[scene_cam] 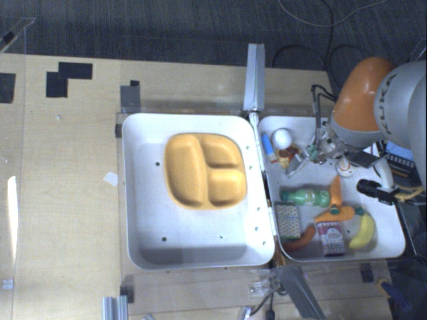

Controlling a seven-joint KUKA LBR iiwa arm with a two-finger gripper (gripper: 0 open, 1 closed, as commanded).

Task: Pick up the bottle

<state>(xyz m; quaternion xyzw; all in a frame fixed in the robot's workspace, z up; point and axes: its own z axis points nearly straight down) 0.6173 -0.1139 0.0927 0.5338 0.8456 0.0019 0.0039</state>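
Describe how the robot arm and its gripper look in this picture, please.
The arm is grey and rounded, with a glossy orange band above the wrist. The gripper is small, dark and metallic, with thin cables beside it.

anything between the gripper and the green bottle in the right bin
In the camera view, only bare white bin floor lies between the gripper and the green bottle. The small reddish item sits off to the gripper's left.

Arm (403,102): grey rounded casing, big glossy orange band (360,102) above the wrist. Tool (319,149) is small bare metal with dark bits. Thin cable looped beside it, upper right of frame.
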